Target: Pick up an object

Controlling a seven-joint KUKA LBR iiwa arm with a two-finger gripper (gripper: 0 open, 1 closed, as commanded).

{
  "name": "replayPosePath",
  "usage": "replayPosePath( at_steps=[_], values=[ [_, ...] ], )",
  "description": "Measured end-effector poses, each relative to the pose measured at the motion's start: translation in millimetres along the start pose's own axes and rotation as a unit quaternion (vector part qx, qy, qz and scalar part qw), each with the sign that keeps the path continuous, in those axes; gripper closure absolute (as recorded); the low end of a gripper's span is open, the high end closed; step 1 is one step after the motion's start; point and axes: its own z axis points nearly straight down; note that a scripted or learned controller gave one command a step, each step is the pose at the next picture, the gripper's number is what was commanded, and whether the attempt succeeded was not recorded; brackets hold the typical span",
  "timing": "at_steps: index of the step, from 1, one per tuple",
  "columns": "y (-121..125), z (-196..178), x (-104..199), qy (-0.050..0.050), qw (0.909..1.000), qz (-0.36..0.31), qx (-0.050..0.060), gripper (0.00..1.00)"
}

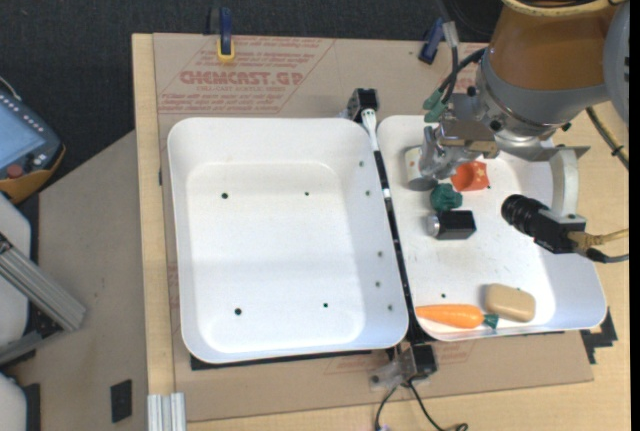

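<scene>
Looks like the reach-in step: gripper [437,171] hangs low in the right bin [585,304], can't tell its finger state, with a dark green object [444,197] just at its 6 o'clock, so next comes a drop and squeeze.

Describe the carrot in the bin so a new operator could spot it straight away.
Look at the right-hand white bin, the one under the arm. Along its near edge lies the carrot, flat on its side, next to a tan bar of soap. It is the only long, tapering orange thing there, with a small green tip toward the soap.
</scene>
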Motion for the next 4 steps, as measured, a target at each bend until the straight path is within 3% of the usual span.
replayPosePath(
  at_steps=[1, 2, 3, 4],
  values=[
    [-34.7, 6.5, 47.5, 0.001, 1.0, -0.002, 0.004, 1.0],
    [-42.6, -131.8, 75.5, 0.003, 1.0, -0.003, -0.006, 1.0],
    [-44.1, -42.0, 85.5, 0.0, 1.0, 0.0, 0.006, 1.0],
    [-43.0, -86.2, 126.0, 0.001, 1.0, -0.002, 0.0, 1.0]
  ],
)
